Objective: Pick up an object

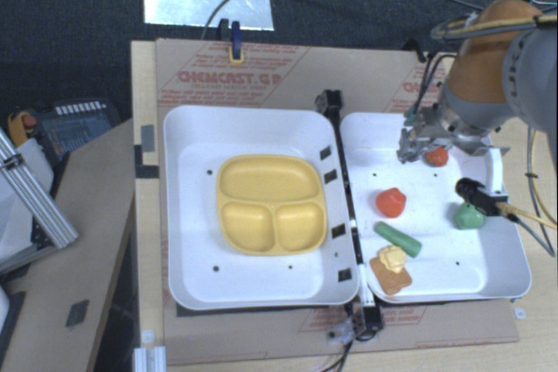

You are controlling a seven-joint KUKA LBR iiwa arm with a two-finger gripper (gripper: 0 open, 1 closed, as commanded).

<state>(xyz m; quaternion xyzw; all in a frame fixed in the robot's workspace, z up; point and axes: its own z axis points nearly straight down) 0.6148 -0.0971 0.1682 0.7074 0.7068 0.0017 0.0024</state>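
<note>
gripper (pixel 417 149) low in right bin (pixel 506 274) | small red object (pixel 437 157) just beside it

- The arm (pixel 510 65) is cut off by the right edge
- A small orange-red object (pixel 437 157) sits partly hidden behind the gripper (pixel 417 148)
- Green object (pixel 469 216) partly covered by a black part

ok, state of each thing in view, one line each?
yellow three-compartment plastic tray: flat in the left white bin, nothing in it
small red-orange item: right white bin, beside the gripper
red tomato-like toy: loose
green cylinder: lying on its side
yellow-and-tan toy: loose
green round toy: loose
</note>
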